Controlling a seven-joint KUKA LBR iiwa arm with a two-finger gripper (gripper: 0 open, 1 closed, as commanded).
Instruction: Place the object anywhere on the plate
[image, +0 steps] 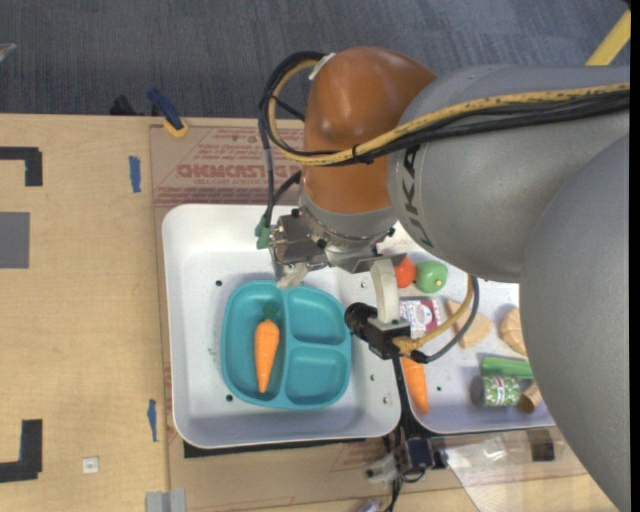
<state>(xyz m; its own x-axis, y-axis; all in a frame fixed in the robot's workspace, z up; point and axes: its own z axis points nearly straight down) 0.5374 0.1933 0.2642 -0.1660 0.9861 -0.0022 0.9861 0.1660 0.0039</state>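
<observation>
Two shallow white bins stand side by side in the middle and lower right of the frame. The left bin (190, 300) holds a teal plate (300, 375) with three compartments. A toy carrot (266, 352) lies in the long left compartment of this plate, its thick end toward the top of the frame and its tip toward the bottom. The two smaller compartments on the plate's right side have nothing in them.

The right bin (450, 405) is mostly covered by the grey arm (520, 180). In the part that shows, a second carrot (416, 385) lies near the bin's left wall. Above it there is a small packet with a purple and red label (424, 316), then a red piece (404, 272) and a green round piece (432, 276) close together. Further right I see some pale tan pieces (478, 330) and a green can (502, 385) lying on its side.

The gripper (292, 268) is under the orange band (350, 120), just above the top edge of the plate, near its upper middle. From this slanted view the wrist hides most of it, so I cannot tell how it stands, and nothing is seen in it. It is apart from the carrot on the plate.

The right part of the right bin is cut off by the arm, and the tan pieces are hard to name.
</observation>
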